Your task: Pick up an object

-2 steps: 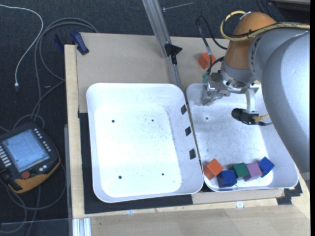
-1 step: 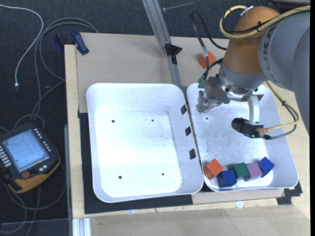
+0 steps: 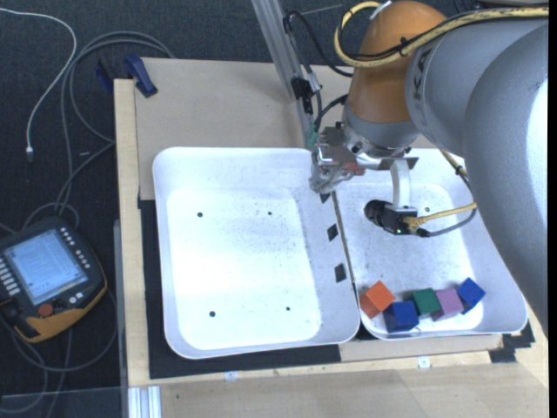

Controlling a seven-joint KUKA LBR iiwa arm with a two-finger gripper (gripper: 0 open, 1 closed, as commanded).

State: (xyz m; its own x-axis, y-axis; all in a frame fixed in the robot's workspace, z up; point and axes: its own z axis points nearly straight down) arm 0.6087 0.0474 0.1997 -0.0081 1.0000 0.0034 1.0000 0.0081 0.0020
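Several small blocks lie in a row along the near edge of the right bin [image 3: 383, 251]: an orange block [image 3: 378, 297], a dark blue block [image 3: 401, 315], a green block [image 3: 426, 301], a purple block [image 3: 449, 300] and another blue block [image 3: 471, 293]. My gripper [image 3: 325, 178] hangs below the orange wrist band, over the far end of the rim between the two bins. It is well away from the blocks, toward the back. I see nothing held in it.
The left bin [image 3: 174, 233] sits beside the right one, sharing a rim marked with black tabs [image 3: 336, 251]. A slanted metal pole [image 3: 277, 33] rises behind the gripper. A black cable clip with a yellow wire [image 3: 396, 218] hangs over the right bin. A teach pendant [image 3: 43, 273] lies off the bench at the left.
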